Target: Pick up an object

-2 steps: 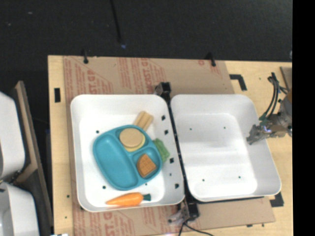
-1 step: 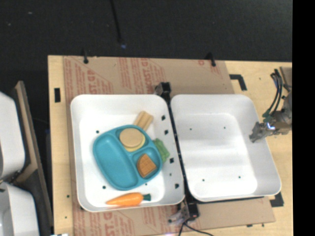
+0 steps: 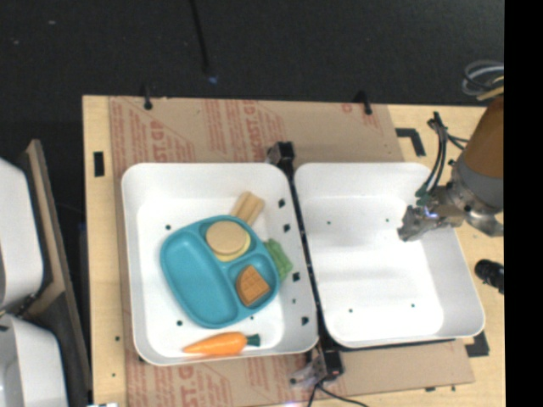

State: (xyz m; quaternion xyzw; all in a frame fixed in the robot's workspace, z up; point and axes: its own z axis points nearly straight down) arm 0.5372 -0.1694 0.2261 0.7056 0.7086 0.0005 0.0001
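Grey metal marks the gripper (image 3: 413, 225), which we see over the right-hand bin (image 3: 373, 312), near that bin's right wall and toward its far side. We cannot tell how its working end is set, because it is small and blurred here, and we see nothing held in it. Behind it the arm (image 3: 484, 164) reaches in from the right, grey at the wrist with an orange band above, and dark cables loop alongside.

Moving left, we come to the left-hand bin (image 3: 144, 227), touching the right-hand one along a shared edge where black clips sit. All the objects lie in this left bin, well apart from the gripper. A blue divided tray (image 3: 191, 278) lies in the middle of it, tilted at a diagonal. A round tan disc (image 3: 229, 238) rests in the tray's upper compartment, and a brown waffle-like piece (image 3: 253, 285) rests in its right compartment. A tan wooden block (image 3: 248, 206) pokes out past the tray's far edge. A green piece (image 3: 279, 259) lies just beside the tray's right edge. An orange carrot (image 3: 222, 343) with a green tip lies near the bin's front wall.

Both bins sit on a tan cardboard sheet (image 3: 212, 130) printed with red lettering.
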